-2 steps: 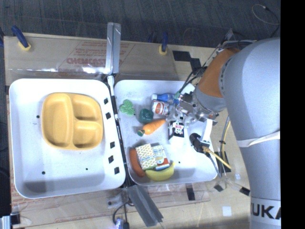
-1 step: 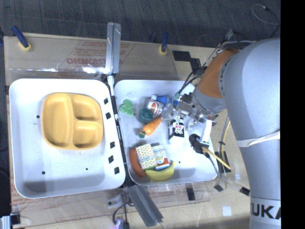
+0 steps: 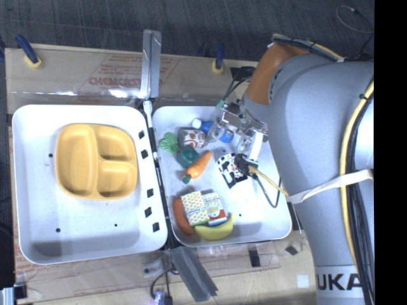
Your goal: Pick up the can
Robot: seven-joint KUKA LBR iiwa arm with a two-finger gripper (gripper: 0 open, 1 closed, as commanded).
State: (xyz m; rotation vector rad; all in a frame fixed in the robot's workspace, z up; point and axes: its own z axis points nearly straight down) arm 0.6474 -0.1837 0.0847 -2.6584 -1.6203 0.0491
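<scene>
The gripper (image 3: 216,131) sits over the right bin (image 3: 270,218), just right of the can (image 3: 191,138); its finger state cannot be determined.

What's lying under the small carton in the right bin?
The carton rests on a banana and an orange-red item. How much of either it covers, or anything else beneath, is hidden.

dark carpeted floor (image 3: 127,5), brown bench top (image 3: 82,68), blue clamps (image 3: 28,51) on its far edge, even overhead light
</scene>
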